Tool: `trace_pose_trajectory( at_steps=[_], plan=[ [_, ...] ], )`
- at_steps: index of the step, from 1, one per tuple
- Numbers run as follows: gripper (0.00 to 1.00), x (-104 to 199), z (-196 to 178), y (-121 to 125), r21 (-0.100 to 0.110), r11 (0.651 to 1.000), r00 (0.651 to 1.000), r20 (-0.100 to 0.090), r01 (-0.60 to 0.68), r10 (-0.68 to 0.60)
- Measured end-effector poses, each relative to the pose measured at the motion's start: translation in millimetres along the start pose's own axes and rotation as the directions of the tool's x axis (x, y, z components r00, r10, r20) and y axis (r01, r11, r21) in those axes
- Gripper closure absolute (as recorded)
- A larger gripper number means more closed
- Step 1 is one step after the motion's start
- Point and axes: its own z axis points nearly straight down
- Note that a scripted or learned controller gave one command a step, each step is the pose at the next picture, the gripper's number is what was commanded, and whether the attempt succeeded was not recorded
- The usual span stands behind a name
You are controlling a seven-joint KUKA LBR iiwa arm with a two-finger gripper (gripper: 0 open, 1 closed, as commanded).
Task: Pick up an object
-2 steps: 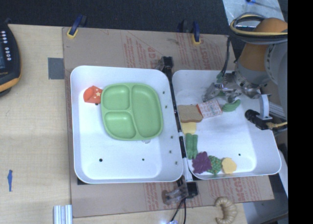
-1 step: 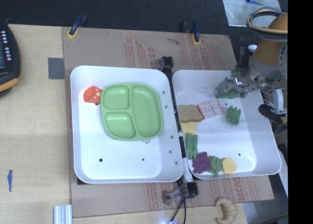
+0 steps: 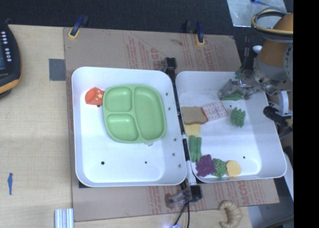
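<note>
In your left bin [image 3: 79,122] lies a smooth green divided plate [image 3: 134,113] with three compartments; a red piece with a yellow star [image 3: 93,96] touches the plate's left edge. To the plate's right, the right bin [image 3: 259,142] holds a brown bread slice [image 3: 193,115], a pink checked card [image 3: 214,110], a bumpy green vegetable [image 3: 238,117], a yellow piece [image 3: 192,130], a dark green pod [image 3: 195,147], purple grapes [image 3: 204,164], and a round yellow-and-green item [image 3: 230,168]. The gripper [image 3: 234,90] sits low at that bin's far side, well right of the plate; whether it is wide or narrow, you cannot tell.
</note>
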Motion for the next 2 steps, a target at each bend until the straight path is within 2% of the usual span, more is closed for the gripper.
trace_pose_trajectory(
  at_steps=[2],
  plan=[
    [0.00, 0.2, 0.2, -0.1, 0.002, 1.000, 1.000, -0.001, 0.003, -0.003]
  ],
)
